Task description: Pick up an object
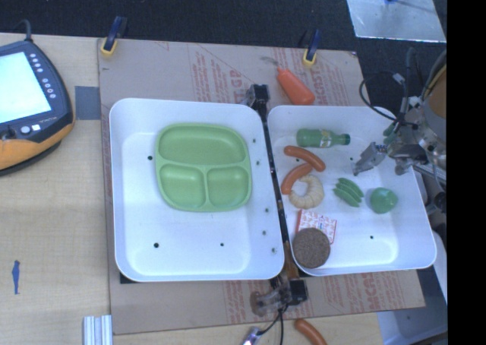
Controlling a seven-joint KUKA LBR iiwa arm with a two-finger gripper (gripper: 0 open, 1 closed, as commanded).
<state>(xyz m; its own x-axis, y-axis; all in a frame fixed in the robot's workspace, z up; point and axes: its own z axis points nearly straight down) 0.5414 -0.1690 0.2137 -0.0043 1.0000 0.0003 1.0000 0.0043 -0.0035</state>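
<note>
Approach step: the two-finger gripper (370, 161), jaws spread with nothing between them, hovers near the round green plastic ball (382, 200). Next: align above, descend, close.

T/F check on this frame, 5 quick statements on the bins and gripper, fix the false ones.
1. The green divided tray lies in the left bin. True.
2. The green bottle lies in the left bin. False: it lies in the right bin, near its far edge.
3. The gripper is over the right bin, with nothing seen between its fingers. True.
4. The carrot lies inside the right bin. False: it lies on the board beyond the bin's far edge.
5. The brown round disc sits at the right bin's far edge. False: it sits at the near left corner, beside the red-and-white packet.
</note>
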